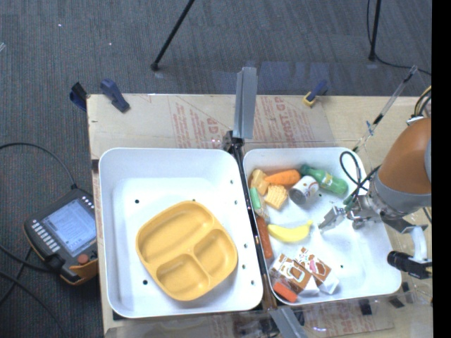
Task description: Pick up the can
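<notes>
Spread tool (337,217) (nothing between fingers) just right of tipped can (304,189).

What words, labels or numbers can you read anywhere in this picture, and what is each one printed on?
Red print on the cardboard sheet under the bins: too blurred to read.
Brown-and-white carton in the right bin: markings too small to read.
Can: no readable label.
Handheld pendant screen on the floor: display too small to read.

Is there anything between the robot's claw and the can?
No. In the camera view, just bare white floor of the right bin lies between the gripper and the can. The banana sits lower down.
</notes>
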Robot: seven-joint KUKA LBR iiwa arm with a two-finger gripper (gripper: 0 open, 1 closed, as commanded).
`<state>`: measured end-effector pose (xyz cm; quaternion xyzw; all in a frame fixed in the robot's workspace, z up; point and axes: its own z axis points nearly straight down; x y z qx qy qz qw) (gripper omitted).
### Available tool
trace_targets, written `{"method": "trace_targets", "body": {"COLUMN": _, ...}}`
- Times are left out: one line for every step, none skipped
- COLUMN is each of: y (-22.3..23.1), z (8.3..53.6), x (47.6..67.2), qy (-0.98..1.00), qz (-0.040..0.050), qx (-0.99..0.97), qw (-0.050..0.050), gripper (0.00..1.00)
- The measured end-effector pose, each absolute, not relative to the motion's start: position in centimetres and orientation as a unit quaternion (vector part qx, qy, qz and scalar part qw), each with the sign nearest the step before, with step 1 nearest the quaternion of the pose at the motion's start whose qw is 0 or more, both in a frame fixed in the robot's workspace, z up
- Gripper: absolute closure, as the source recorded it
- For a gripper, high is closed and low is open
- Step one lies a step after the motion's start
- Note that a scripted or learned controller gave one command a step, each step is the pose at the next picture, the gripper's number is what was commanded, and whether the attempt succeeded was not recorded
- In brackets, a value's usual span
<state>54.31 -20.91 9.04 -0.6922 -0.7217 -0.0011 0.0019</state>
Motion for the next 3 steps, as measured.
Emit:
{"method": "trace_targets", "body": {"y": -21.0, "z": 10.0, "x": 54.3, "qy": -0.72, "qz": -0.0011, "qx": -0.694, "qw": 0.003, "gripper": 1.0}}
{"method": "trace_targets", "body": {"y": -18.2, "z": 8.7, "x": 52.0, "qy": -0.621, "qz": 0.0005, "qx": -0.783, "qw": 0.003, "gripper": 1.0}}
{"method": "trace_targets", "body": {"y": -18.1, "z": 13.5, "x": 52.0, "qy": -0.608, "qz": 0.0009, "qx": -0.794, "qw": 0.002, "gripper": 1.0}}
